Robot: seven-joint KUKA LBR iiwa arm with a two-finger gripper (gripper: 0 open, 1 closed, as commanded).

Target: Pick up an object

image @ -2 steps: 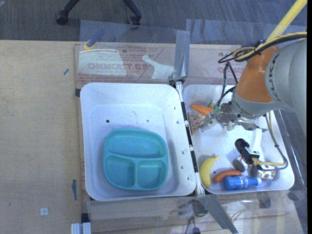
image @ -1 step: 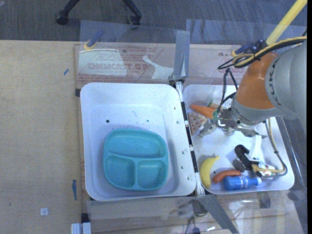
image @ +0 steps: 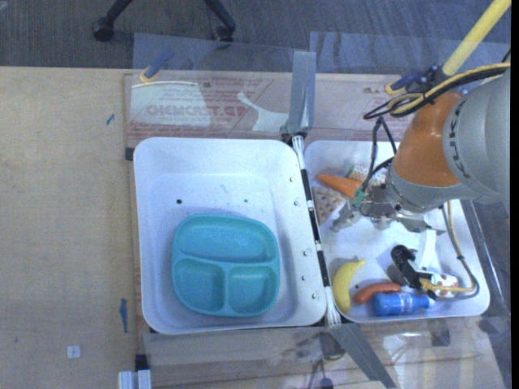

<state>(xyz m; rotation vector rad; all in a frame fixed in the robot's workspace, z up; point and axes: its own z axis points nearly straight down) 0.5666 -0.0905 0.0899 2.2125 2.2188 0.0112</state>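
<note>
My gripper (image: 350,215) hangs low in the right bin (image: 478,294), near its left wall. Just above it lies an orange carrot (image: 339,185), and to its left a pale speckled slice (image: 325,207). I see nothing held between the fingers. A yellow banana (image: 346,281), an orange-red sausage shape (image: 375,291) and a blue cylinder (image: 401,303) lie at the bin's near edge, well below the gripper.
The left bin (image: 154,177) holds a teal divided plate (image: 225,265) in its near half. A small colourful item (image: 358,171) sits by the carrot. The arm's orange band and grey body cover the right bin's far right part.
</note>
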